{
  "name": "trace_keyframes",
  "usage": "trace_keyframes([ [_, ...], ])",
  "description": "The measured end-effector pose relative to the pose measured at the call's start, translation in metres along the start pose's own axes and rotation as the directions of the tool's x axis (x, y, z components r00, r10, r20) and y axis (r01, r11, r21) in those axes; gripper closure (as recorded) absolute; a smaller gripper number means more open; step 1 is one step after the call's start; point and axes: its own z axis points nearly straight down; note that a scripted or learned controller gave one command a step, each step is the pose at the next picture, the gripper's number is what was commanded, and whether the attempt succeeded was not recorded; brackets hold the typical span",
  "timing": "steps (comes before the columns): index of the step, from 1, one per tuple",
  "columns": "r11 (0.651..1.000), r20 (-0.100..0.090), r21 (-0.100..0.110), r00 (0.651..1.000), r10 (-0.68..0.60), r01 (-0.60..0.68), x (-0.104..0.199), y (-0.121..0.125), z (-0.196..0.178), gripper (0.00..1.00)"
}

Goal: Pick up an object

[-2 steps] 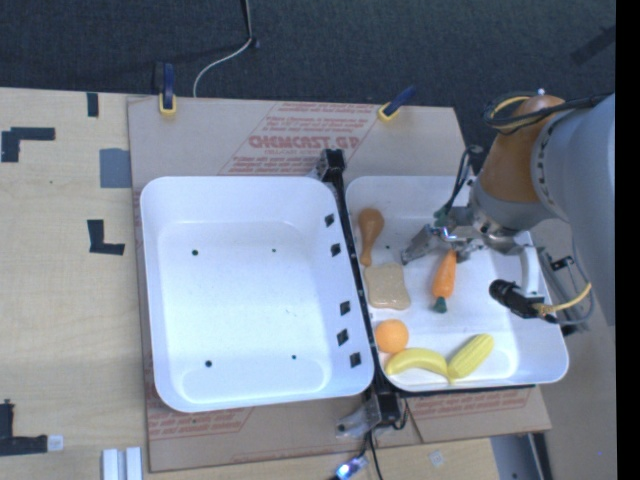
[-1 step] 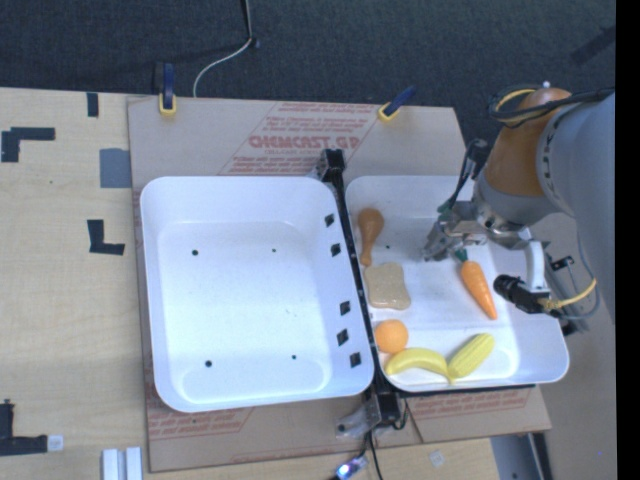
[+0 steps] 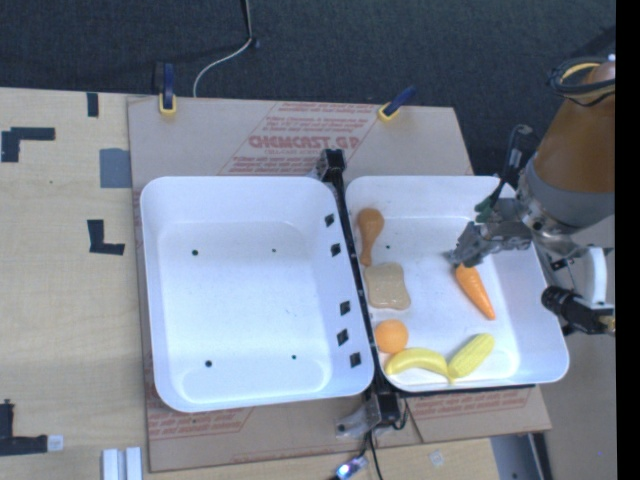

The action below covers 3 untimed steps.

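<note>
Bins sit side by side on a sheet of cardboard (image 3: pixel 300 143) that is clamped to the bench at its far edge. The left bin (image 3: pixel 165 203) shows its bare white floor with a few small dark dots. The right bin (image 3: pixel 430 190) holds six toy foods: a brown drumstick-shaped piece (image 3: pixel 369 230) against the centre divider, a pale slice of bread (image 3: pixel 387 287) just below it, an orange (image 3: pixel 391 335) nearer the front, a banana (image 3: pixel 417 363) along the front wall, a corn cob (image 3: pixel 471 354) touching the banana's right end, and a carrot (image 3: pixel 475 290) lying at a slant towards the bin's right side.

The arm (image 3: pixel 580 158) comes in from the right, its upper part cut off by the frame edge. The gripper (image 3: pixel 472 251) is dark and seen against cables and brackets, so how far its jaws stand apart cannot be told, and nothing can be made out between them.

The carrot lies just beneath and beside the gripper's tip, its thick end nearest the tip; whether they touch is unclear.
</note>
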Motion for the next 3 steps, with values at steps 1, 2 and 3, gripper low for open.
trace_keyframes([
  [1, 1.000, 0.000, 0.014, 1.000, 0.004, -0.004, 0.008, -0.044, 0.014, 1.00],
  [2, 1.000, 0.001, 0.021, 1.000, 0.003, -0.003, 0.029, -0.046, 0.151, 1.00],
  [3, 1.000, -0.001, -0.005, 1.000, -0.008, 0.008, 0.093, 0.065, 0.060, 1.00],
])
